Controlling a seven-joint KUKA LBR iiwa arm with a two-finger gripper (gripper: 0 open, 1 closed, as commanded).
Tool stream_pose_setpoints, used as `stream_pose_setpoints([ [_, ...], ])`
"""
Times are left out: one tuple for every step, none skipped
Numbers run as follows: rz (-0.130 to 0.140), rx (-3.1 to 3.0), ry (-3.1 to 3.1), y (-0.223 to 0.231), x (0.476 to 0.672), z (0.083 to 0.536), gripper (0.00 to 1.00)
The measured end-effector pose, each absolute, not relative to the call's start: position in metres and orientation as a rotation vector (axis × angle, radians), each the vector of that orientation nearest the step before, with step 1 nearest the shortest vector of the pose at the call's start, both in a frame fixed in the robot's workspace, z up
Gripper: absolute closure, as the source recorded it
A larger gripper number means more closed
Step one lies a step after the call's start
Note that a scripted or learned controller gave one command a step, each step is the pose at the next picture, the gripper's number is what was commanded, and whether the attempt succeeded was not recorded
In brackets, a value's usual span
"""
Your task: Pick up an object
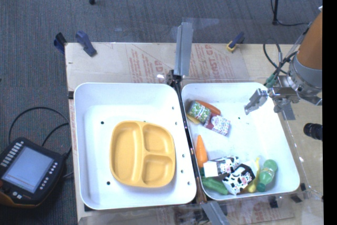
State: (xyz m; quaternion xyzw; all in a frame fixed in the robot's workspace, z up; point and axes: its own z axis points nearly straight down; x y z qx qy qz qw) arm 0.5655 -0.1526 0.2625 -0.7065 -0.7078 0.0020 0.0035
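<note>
Two shallow white bins side by side on the surface (121, 63): left bin (87, 113) with one yellow sectioned tray (142, 154), three compartments; right bin (274, 134) with the loose items. One grey upright divider post (184, 50) at the far end of the seam between the bins. One blue clamp (85, 43) at the far left corner of the surface, one small yellow-and-blue clamp (235, 42) near the far right. One teach pendant (29, 171) on the carpet to the left, cable looped beside it. Two stand legs on the carpet beyond the surface.

In the right bin, near its left wall: one green snack packet (199, 111) lying over an orange carrot (211, 108), touching one dark red packet (219, 125); a second carrot (201, 150) just nearer along the wall. Along the near edge, bunched together: two cow-print cartons (239, 178), one white block (210, 168), one green pepper-like piece (215, 185), one green bottle (266, 174), some small yellow pieces between them.

Jaws (268, 101) over the far right part of the right bin, spread apart, nothing between them, one finger (256, 100) angled toward the bin's middle. Bare white floor beneath. Snack packet and dark red packet to the left of the jaws, clearly apart; near-edge cluster well apart, toward the camera. No item touching the jaws.
</note>
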Motion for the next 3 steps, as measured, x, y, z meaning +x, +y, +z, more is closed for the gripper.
stream_pose_setpoints([
  [0.004,-2.057,-2.366,-0.092,0.588,0.094,0.00],
  [0.006,-2.227,-2.207,-0.103,0.640,0.084,0.00],
  [0.007,-2.202,-2.235,-0.085,0.643,0.085,0.00],
])
